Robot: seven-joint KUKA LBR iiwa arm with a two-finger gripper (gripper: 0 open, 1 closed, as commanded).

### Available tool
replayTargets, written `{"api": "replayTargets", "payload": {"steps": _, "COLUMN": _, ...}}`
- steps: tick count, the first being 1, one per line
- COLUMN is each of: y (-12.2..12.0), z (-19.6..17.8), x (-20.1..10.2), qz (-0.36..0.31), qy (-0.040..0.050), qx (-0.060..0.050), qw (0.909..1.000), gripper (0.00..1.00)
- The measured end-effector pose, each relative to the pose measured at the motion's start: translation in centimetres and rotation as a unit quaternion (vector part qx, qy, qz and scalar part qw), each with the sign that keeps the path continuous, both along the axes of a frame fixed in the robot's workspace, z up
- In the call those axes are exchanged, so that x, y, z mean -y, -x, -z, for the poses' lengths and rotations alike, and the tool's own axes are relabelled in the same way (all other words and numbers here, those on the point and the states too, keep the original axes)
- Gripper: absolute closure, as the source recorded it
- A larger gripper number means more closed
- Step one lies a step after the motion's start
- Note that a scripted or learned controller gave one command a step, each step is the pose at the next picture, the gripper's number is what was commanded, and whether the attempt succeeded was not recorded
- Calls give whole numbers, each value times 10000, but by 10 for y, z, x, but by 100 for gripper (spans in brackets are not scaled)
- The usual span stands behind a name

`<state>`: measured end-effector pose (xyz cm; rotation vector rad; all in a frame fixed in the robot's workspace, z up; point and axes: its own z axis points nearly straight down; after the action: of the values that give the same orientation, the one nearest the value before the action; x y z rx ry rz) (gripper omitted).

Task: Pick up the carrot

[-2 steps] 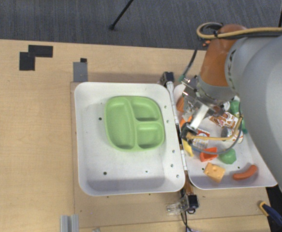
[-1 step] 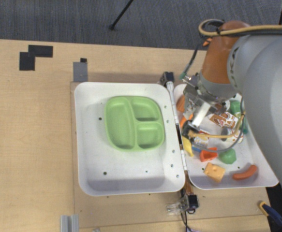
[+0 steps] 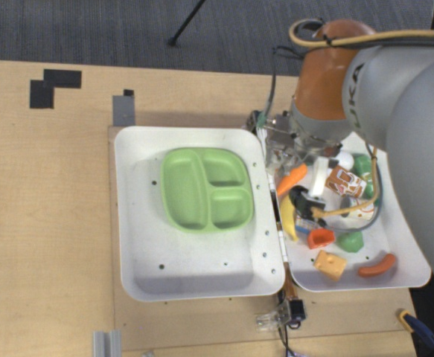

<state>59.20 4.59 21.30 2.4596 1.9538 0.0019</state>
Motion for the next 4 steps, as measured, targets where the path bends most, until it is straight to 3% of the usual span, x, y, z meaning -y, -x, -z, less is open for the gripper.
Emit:
{"api": "replayTargets", "payload": {"steps": 1, "y": 58, "z": -91, "x": 76, "qz": 582, "qy": 5, "qx": 11, "qw": 9983, "gripper": 100}}
{"api": "replayTargets", "payload": {"steps": 2, "y": 58, "z": -90, "x": 75, "qz": 576, "qy": 0, "qx": 4, "qw": 9983, "gripper": 0}}
{"api": "replayTargets", "payload": {"steps": 3, "y": 1, "z": 13, "x": 30, "qz": -633, "qy": 0, "qx": -9, "qw": 9980, "gripper": 0}}
{"api": "replayTargets", "payload": {"steps": 4, "y": -23, "z": 19, "x": 95, "qz": -1293, "qy": 8, "qx": 5, "qw": 9916, "gripper": 0}}
